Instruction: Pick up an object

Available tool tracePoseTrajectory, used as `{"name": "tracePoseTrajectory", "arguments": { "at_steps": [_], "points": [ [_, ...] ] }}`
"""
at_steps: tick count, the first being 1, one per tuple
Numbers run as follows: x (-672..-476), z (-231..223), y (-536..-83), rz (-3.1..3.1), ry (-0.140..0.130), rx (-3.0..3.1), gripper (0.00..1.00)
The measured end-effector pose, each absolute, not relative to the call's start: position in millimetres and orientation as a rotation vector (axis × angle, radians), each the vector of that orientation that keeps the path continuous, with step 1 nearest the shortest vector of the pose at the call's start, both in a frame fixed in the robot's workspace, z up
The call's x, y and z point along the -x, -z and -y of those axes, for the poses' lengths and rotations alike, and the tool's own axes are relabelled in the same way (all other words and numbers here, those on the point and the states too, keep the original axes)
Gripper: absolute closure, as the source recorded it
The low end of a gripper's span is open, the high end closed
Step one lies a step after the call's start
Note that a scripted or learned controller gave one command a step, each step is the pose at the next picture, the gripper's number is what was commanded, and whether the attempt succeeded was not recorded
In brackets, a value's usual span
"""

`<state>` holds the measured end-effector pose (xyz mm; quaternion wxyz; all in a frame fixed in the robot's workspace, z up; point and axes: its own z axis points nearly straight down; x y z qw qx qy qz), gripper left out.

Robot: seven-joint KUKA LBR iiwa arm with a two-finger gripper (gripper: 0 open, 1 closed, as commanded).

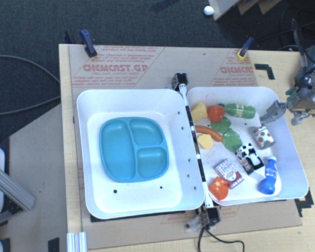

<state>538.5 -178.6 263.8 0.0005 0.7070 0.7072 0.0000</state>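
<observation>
Bench (121,67): pale board with red print, dark carpet around.
Bins: two white; left bin (94,193) holds one blue divided plate (134,149).
Right bin (294,161): about ten toys, blue bottle (269,176) near its front-right corner.
Gripper (283,112): over right bin's right edge, nothing seen held.

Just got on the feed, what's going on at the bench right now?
The grey arm's tool sits at the right edge of the right white bin, above the toys, with nothing seen between its fingers. That bin holds a green plastic bottle, a blue plastic bottle, a red tomato toy and other small items. The left white bin holds a blue divided plate.
</observation>
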Motion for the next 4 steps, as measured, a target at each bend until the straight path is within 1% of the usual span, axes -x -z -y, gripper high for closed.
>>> {"name": "tracePoseTrajectory", "arguments": {
  "at_steps": [1, 2, 3, 4],
  "points": [
    [-572.2, 171.3, -94.9, -2.228, -0.008, -2.219, 0.00],
    [-530.7, 136.1, -96.7, -2.223, 0.001, -2.223, 0.00],
    [-531.2, 136.5, -106.7, -2.220, -0.001, -2.223, 1.00],
    [-531.1, 136.4, -106.6, -2.221, -0.001, -2.223, 0.00]
  ]
}}
